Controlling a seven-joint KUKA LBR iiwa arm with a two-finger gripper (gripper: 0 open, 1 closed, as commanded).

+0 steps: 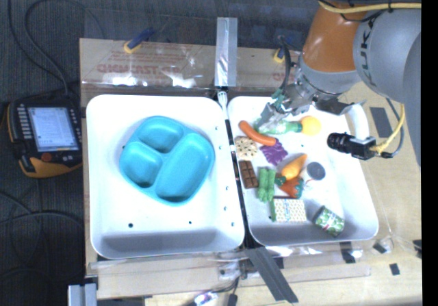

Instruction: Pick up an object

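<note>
The right bin [363, 195] holds several toy foods: an orange sausage [256, 133], a yellow lemon [311, 124], a purple grape bunch [274, 153], a carrot [294, 166], a speckled cookie [246, 147], a chocolate bar [248, 174], a green vegetable [265, 185], a white and green box [289, 211] and a green can [329, 221]. My gripper [275, 113] reaches down at the bin's far edge. It is just above a green and white item [287, 126] that lies between the sausage and the lemon. Whether it touches that item is unclear.
The left bin [109, 229] holds a blue divided plate [166, 157]. A black cylinder [348, 142] on a cable sticks out over the right bin's right side. A teach pendant [44, 135] lies on the floor at the left. Clear plastic sheeting [157, 65] lies behind the bins.
</note>
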